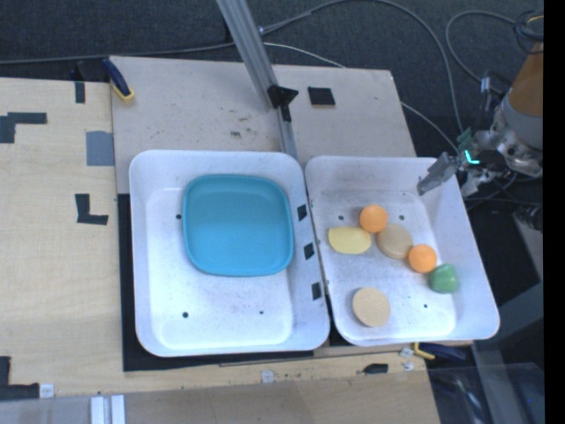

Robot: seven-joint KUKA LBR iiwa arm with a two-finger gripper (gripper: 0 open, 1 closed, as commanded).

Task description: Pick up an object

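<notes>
The right bin (468,237) holds several small items: two orange balls (373,218) (422,258), a yellow piece (350,240), a beige lump (395,241), a green piece (443,278) and a tan round disc (371,306). My gripper (457,177) hovers over the bin's upper right rim, above and to the right of the objects. It is open, with nothing between its fingers. The nearest item is the upper orange ball, well to the gripper's lower left.
The left bin (150,263) holds a blue square plate (238,223). A slanted metal pole (256,51) rises behind the bins. Cables (424,34) trail across the dark floor at the upper right. A bare bench top surrounds the bins.
</notes>
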